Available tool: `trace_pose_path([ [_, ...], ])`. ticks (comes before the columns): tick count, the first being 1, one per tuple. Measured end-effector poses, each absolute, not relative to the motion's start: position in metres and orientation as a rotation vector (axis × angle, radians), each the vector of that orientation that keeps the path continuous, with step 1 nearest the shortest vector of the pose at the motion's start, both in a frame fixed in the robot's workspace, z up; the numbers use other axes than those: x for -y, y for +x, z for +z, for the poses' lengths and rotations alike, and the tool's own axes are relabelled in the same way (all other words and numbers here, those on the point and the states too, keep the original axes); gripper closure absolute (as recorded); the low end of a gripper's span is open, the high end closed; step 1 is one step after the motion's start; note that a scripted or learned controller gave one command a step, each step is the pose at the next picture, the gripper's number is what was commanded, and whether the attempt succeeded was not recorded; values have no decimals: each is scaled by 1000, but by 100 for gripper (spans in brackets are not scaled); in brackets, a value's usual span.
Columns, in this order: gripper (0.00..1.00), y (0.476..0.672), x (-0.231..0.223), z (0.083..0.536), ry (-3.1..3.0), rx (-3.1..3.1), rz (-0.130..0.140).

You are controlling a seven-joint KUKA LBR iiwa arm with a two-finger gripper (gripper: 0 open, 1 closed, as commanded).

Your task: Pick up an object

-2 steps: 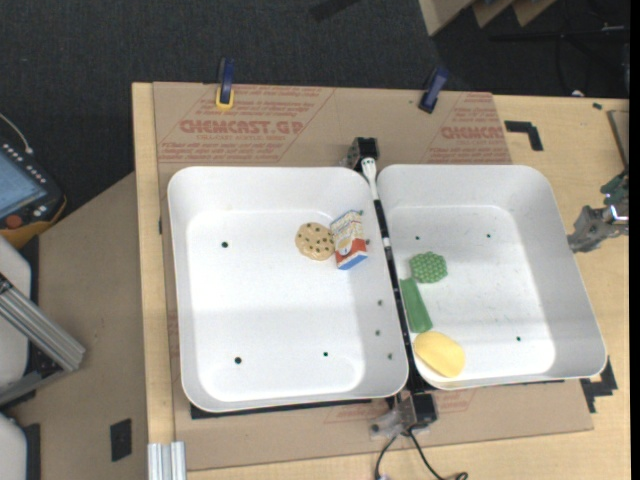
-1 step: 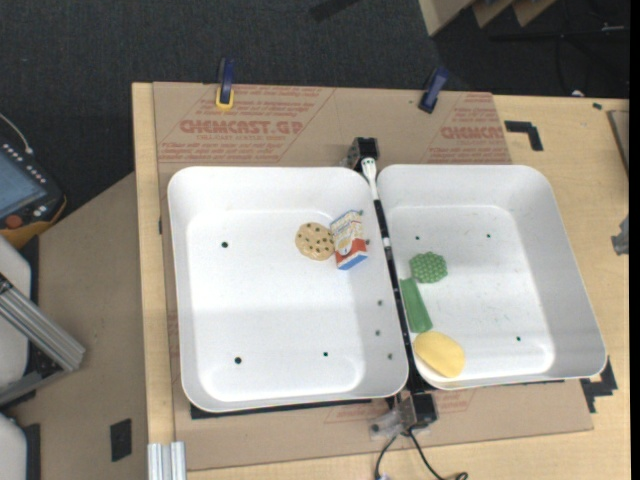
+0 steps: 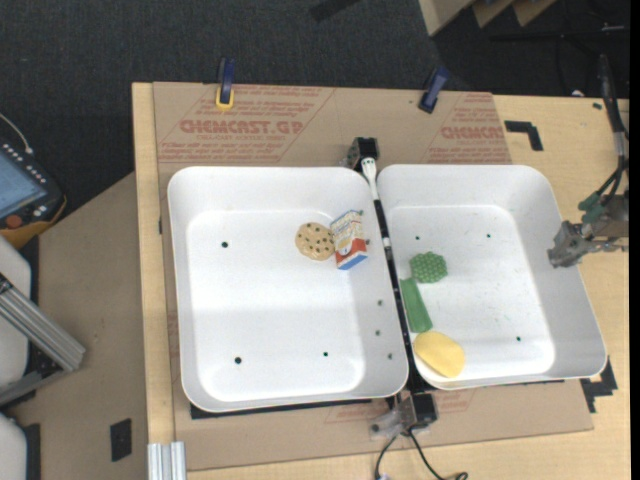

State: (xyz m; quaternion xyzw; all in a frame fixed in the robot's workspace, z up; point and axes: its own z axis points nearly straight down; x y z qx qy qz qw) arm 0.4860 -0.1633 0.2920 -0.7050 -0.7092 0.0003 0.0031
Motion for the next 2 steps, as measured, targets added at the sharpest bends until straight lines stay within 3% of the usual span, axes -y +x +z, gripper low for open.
trace_pose_path([
  [1, 100, 480, 168, 335, -2225, 2227, -4],
  [2, 100, 506, 137, 304, -2215, 2223, 2],
])
